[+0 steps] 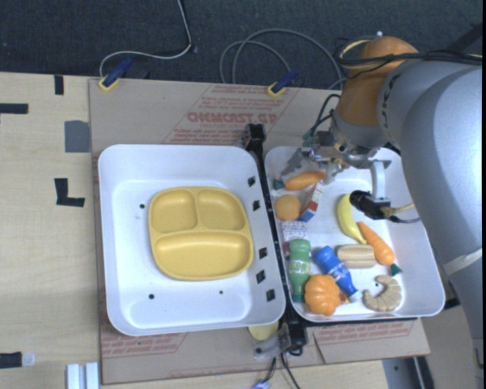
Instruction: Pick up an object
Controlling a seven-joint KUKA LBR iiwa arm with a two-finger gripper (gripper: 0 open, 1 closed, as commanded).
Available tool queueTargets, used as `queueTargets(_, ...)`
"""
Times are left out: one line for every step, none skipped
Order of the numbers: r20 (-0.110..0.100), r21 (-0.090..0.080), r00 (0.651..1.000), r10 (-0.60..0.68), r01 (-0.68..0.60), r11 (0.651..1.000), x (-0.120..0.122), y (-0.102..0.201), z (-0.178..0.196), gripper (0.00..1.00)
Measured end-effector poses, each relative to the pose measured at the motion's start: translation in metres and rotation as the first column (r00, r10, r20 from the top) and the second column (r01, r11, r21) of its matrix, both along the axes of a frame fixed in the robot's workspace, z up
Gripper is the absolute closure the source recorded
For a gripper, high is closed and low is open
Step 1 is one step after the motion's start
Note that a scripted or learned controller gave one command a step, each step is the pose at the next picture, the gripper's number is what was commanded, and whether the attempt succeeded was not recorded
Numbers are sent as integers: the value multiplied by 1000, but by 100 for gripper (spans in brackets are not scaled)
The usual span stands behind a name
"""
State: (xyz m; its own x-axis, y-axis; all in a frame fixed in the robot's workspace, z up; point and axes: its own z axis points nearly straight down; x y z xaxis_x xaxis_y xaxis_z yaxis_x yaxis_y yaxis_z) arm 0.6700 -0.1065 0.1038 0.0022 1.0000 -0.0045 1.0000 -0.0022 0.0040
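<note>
Over the right bin (425,294), the hand (314,162) is lowered among toy foods.
An orange sausage-shaped piece (304,181) lies at its fingertips; whether it is gripped cannot be told. A yellow divided plate (200,233) is seen in the left bin (121,217).

"What's on that wooden bench (32,241)?"

"A cardboard sheet (178,116) bearing two white bins, left bin (121,298) and right bin (425,286) touching. Black tape marks (65,193) on the wood."
</note>
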Motion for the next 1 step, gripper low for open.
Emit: queueTargets(-1,-7,1000,-4,4,1000,1,4,-8,0)
